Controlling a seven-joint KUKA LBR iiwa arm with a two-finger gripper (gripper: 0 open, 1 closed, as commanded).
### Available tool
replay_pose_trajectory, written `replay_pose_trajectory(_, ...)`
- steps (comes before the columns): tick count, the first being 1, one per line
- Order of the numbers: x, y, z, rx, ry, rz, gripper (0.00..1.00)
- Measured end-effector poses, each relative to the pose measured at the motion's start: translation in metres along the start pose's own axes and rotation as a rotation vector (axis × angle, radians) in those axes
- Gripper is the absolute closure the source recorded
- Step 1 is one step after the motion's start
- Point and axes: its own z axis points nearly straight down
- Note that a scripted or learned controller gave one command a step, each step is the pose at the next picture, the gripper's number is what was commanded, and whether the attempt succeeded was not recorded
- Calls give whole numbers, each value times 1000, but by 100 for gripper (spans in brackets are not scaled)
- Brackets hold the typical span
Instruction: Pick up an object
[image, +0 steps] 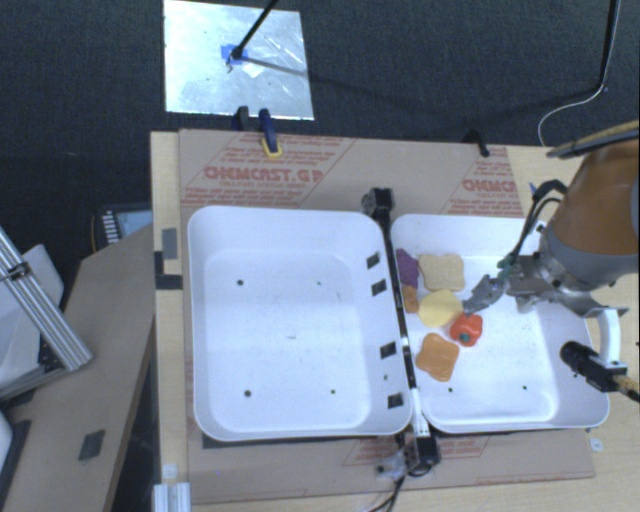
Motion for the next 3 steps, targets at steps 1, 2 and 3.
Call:
replay_pose_trajectory(1, 3, -18, 111, 2, 1, 3, 0)
replay_pose_trajectory(2, 45, 37, -128, -21, -2, -7, 0)
replay_pose_trajectory(3, 43, 34, -128, -5, -1, -7, 100)
